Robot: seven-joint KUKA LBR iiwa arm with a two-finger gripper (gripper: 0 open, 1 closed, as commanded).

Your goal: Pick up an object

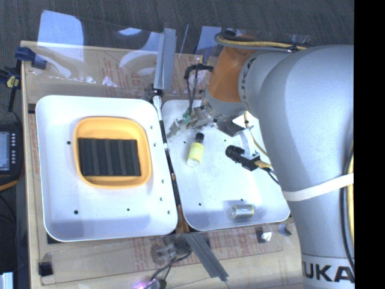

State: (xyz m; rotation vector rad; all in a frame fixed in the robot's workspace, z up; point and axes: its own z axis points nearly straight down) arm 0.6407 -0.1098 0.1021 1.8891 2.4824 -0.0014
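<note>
Right bin [210, 191]: yellow bottle [195, 151] with black cap, lying near the far end; small metal cylinder [240, 211] by the near rim.
Tool [190, 120]: just beyond the bottle's cap; open or closed, cannot tell.
Left bin [60, 203]: yellow tray [111, 128] with black ridged insert.

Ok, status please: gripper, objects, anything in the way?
Gripper over far end of right bin. Yellow bottle lies close by, free. Silver can near front rim. Nothing blocking.
</note>
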